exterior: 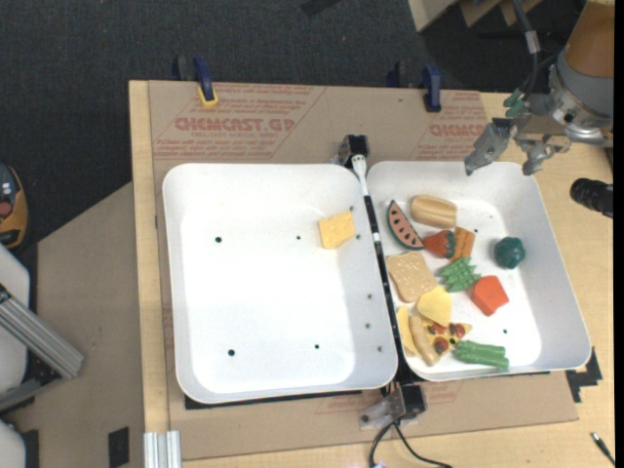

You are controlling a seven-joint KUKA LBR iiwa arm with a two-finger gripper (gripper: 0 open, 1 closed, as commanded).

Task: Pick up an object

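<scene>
My gripper hangs open over the far edge of the right bin, with nothing between its fingers. Below it the right bin holds several toy foods: a bread roll, a watermelon slice, a cracker, a dark green ball, a red block, a pizza slice and green beans. A yellow cheese piece lies alone in the left bin, near its right wall.
Both bins sit on a cardboard sheet held by blue clamps at the far edge. A black divider strip runs between the bins.
</scene>
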